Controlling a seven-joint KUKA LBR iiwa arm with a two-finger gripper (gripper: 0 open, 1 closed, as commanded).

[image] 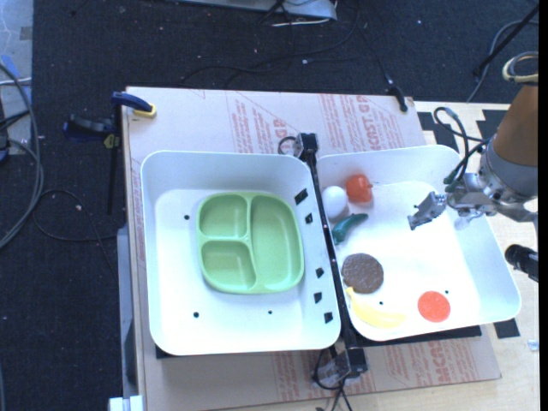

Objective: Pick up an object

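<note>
The things to pick from lie in the right bin (479, 247). An orange-red ball-like thing (360, 188) sits near the top left of that bin, touching a white egg (334, 199) just beside it. Below them lies a small teal thing (349, 224), close to the wall between the two bins. Further down is a round brown patty (363, 272), and just under it a yellow banana (377, 315) lies along the front edge. A flat red circle (434, 306) sits near the banana, to its right. The hand (425, 212) hangs over the right part of this bin, well apart from all of these things, and nothing is seen between its fingers. It is too small and blurry to tell if the fingers are wide or narrow. The grey arm (514, 157) comes in from the right side. The left bin (163, 229) holds a light green plate (250, 241) with three parts. Both bins sit on a bench (223, 118) with a pale board on top. Dark floor (68, 315) with cables lies around the bench.
</note>
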